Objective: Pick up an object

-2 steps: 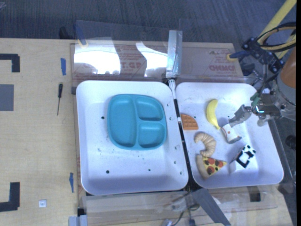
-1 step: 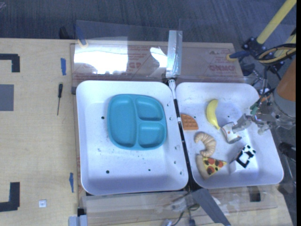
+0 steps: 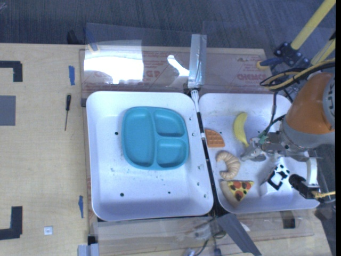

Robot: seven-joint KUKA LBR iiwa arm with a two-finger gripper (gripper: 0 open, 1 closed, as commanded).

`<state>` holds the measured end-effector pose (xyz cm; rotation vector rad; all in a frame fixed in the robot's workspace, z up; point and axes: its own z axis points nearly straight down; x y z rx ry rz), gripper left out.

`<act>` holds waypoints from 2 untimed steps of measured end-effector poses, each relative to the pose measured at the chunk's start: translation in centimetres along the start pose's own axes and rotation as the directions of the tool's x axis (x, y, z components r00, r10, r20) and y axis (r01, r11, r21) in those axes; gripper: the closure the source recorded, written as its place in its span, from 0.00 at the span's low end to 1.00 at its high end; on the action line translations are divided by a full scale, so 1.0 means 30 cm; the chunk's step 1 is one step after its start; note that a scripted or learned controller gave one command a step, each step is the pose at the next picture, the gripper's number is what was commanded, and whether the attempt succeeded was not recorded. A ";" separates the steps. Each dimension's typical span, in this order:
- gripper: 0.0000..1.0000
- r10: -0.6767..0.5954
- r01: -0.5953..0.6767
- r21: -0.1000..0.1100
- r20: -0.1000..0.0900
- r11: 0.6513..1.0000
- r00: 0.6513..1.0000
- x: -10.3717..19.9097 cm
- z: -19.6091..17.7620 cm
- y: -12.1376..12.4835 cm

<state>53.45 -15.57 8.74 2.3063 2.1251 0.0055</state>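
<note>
The right bin [image 3: 277,104] holds a yellow banana [image 3: 241,127], a brown waffle [image 3: 214,138], a tan croissant [image 3: 229,163] and a pizza slice [image 3: 238,189]. My gripper [image 3: 254,152] hangs low over this bin, just right of the croissant and below the banana. Its metal fingers point left, and nothing shows between them. The left bin [image 3: 101,159] carries a blue divided plate [image 3: 155,137].
A clear plastic wall [image 3: 138,63] and a metal post [image 3: 197,57] stand behind the bins. A black-and-white marker tag [image 3: 277,176] sits on the arm's wrist over the right bin. Yellow and black cables [image 3: 298,71] run at the upper right.
</note>
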 end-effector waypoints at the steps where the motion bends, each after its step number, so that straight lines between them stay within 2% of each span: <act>1: 1.00 0.001 -0.001 -0.006 0.000 1.000 1.000 0.000 -0.039 0.006; 2: 1.00 0.116 -0.116 -0.001 -0.003 0.993 0.993 0.193 -0.373 0.100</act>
